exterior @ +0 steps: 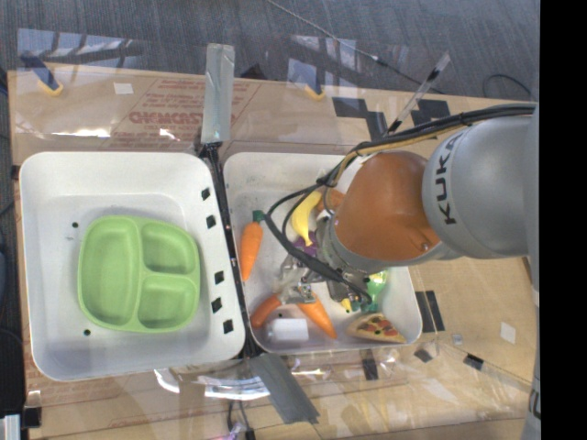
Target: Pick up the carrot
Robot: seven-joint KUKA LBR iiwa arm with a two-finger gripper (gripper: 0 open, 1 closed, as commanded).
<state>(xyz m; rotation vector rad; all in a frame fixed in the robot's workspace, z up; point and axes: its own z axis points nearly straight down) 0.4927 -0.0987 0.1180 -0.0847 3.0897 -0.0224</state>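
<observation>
The carrot [249, 248] lies along the left wall of the right bin [275, 168], its green top toward the far end, free of the gripper [304, 280], which sits just to its right above the clutter at the bin's near end; whether its fingers are open or closed cannot be told. Near the gripper lie two more orange carrot-like pieces [316, 317], a white block [288, 330] and a pizza slice [376, 327], with a banana [304, 211] beneath the arm's orange band [385, 209]. The left bin [55, 177] holds a green divided plate [138, 273].
</observation>
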